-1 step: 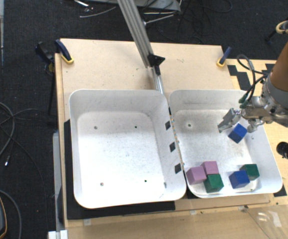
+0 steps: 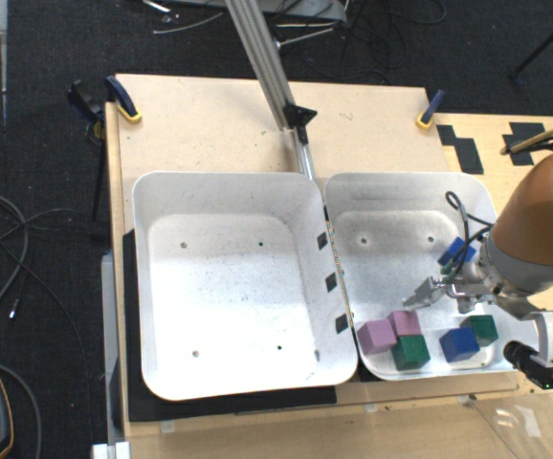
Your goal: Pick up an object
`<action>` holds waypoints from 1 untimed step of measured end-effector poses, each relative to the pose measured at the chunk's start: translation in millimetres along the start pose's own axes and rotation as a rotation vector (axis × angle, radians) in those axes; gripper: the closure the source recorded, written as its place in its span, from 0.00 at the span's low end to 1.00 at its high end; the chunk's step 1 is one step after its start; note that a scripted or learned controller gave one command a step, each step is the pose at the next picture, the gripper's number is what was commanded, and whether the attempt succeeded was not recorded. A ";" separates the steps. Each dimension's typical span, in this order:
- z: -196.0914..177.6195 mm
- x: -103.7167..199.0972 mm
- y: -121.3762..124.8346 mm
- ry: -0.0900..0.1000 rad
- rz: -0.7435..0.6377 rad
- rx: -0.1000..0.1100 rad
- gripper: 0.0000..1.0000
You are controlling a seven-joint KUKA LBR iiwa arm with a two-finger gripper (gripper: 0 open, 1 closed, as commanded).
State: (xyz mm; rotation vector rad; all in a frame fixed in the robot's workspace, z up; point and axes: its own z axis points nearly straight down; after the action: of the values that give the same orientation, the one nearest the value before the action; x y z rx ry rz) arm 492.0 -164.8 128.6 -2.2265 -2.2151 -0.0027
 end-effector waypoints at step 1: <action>32.5 -59.4 17.8 -0.002 -0.003 -0.003 0.00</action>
State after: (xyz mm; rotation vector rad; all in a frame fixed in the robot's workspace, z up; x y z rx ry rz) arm 509.5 -224.3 96.0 -2.2258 -2.2210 -0.0030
